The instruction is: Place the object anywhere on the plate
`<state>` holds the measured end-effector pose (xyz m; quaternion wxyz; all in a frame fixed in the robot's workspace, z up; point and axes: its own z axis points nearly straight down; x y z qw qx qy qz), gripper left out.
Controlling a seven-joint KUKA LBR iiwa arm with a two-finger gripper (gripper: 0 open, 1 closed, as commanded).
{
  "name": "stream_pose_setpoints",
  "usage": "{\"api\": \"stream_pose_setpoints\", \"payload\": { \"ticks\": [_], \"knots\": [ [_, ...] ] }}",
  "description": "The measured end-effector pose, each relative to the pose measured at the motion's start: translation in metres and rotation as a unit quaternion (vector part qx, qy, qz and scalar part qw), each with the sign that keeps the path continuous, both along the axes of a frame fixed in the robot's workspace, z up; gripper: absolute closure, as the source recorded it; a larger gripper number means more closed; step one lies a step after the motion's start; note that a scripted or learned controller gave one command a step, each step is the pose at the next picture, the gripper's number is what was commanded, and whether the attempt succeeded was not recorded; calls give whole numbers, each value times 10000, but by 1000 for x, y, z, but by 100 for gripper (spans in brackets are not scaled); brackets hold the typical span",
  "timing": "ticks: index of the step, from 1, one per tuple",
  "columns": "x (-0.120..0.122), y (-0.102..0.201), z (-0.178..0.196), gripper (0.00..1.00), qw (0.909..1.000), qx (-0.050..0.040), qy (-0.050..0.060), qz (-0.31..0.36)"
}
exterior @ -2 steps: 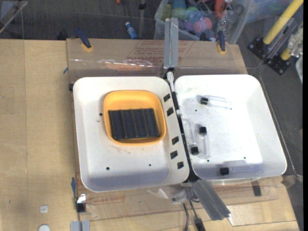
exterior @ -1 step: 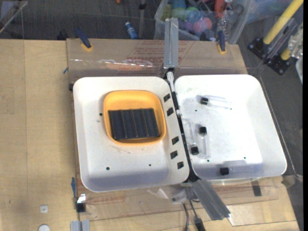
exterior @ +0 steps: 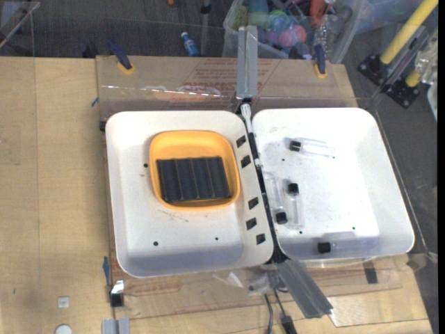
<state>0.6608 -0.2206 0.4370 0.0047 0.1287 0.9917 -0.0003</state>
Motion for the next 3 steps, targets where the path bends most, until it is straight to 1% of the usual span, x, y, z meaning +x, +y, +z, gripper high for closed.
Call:
{"api": "stream_pose_setpoints", "payload": {
  "ticks": [1, 2, 3],
  "knots": [
    [2, 0, 0, 100, 9972, -8, -5, 754],
    [4, 0, 0, 100, 9925, -13, -7, 1223],
    [6, 0, 0, 100, 9749, -16, -6, 2228]
  ]
}}
